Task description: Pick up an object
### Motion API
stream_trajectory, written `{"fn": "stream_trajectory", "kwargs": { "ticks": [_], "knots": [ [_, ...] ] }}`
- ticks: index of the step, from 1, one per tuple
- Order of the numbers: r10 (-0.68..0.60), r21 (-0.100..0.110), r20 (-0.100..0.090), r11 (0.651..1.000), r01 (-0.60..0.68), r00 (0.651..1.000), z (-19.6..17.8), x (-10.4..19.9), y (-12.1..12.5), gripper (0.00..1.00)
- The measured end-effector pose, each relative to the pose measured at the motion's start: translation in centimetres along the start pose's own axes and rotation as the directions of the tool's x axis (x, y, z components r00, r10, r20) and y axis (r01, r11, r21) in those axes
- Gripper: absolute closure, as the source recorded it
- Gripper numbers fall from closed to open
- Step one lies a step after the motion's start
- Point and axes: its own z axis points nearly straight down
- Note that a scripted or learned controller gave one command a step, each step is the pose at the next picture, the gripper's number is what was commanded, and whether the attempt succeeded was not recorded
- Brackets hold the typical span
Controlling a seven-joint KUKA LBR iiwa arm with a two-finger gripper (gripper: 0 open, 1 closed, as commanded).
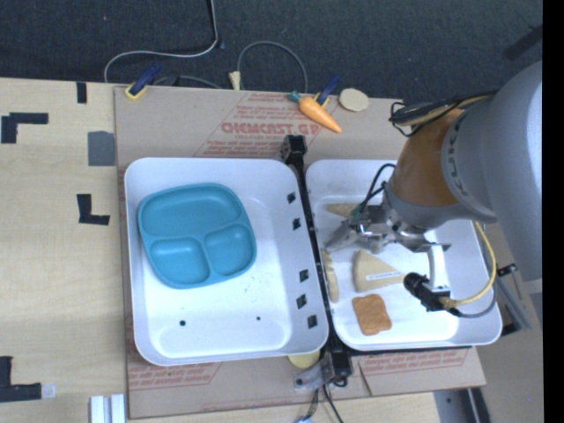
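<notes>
in the right bin (pixel 472 331) the arm (pixel 493 148) reaches in from the right, its orange band above the wrist, and the gripper (pixel 345 233) hangs low over the left part of that bin, close to the divider between the two bins. its metal fingers (pixel 338 236) point left and look spread apart, with nothing seen between them, so the claw reads as released. just near of the gripper lies a pale wedge of cheese (pixel 378 271), flat on the bin floor, and nearer still, just beside it, a brown cracker-like square (pixel 372 314). a thin pale stick (pixel 331 280) lies along the bin's left wall, and a pale flat piece (pixel 342 209) lies on the far side of the fingers, partly hidden by them. the left bin (pixel 211 340) holds a blue divided plate (pixel 197 234) in its far left part. on the brown board beyond the bins, a toy carrot (pixel 319 115) and a small tan disc (pixel 353 100) lie near each other, well apart from the gripper.
</notes>
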Motion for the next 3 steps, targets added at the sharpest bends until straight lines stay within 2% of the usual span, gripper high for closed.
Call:
{"fn": "stream_trajectory", "kwargs": {
  "ticks": [1, 2, 3],
  "knots": [
    [-0.003, 0.004, -0.003, 1.000, 0.003, 1.000, 0.2, 0.3, 6.3, 0.00],
    [-0.005, 0.014, -0.001, 1.000, 0.005, 1.000, 0.3, 0.1, 10.3, 0.00],
    [-0.002, 0.008, -0.001, 1.000, 0.002, 1.000, -0.7, 0.2, 10.3, 1.00]
  ]
}}
